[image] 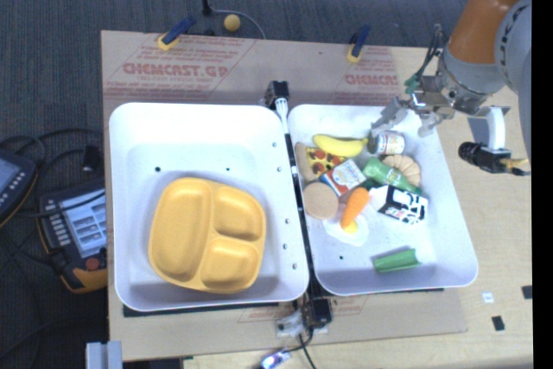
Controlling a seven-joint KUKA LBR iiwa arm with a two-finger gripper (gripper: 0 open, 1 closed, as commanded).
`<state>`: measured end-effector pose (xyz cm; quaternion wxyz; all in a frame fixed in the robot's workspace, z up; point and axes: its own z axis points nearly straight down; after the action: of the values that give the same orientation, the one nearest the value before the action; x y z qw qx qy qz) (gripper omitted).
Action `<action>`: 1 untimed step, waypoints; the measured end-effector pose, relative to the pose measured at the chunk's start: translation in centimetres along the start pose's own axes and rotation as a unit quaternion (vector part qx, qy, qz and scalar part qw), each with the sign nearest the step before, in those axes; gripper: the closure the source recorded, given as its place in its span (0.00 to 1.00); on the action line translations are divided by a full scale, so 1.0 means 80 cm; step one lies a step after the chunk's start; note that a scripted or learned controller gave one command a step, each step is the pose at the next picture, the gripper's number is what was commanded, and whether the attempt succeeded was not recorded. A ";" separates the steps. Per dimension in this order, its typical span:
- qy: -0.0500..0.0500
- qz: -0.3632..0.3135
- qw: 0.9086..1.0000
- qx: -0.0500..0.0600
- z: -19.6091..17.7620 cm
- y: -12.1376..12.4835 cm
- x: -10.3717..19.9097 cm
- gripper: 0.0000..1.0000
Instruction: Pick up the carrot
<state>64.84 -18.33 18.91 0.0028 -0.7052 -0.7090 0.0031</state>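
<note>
Spanning the frame's middle, a brown cardboard-covered table (173, 69) bearing two shallow white plastic bins: left bin (138, 134) with a yellow three-compartment plastic tray (207, 233), right bin (454, 229) with a heap of toy food. Reaching in at upper right, the grey arm with its orange band (484, 13); metal two-finger hand (404, 118) poised over the bin's upper edge, spread apart, gripping nothing. Centre of the heap: small orange toy carrot (353, 206), tilted, just below a yellow toy banana (339, 145), above a green block (395, 259).

Even, soft overhead light, faint shadows, mild glare on white bins (130, 143), slightly grainy.
</note>
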 end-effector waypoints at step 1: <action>-0.003 0.046 0.999 -0.011 0.106 -0.035 0.048 0.00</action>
<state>61.95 -14.47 10.42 -0.0072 -0.7369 -0.6759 -0.0025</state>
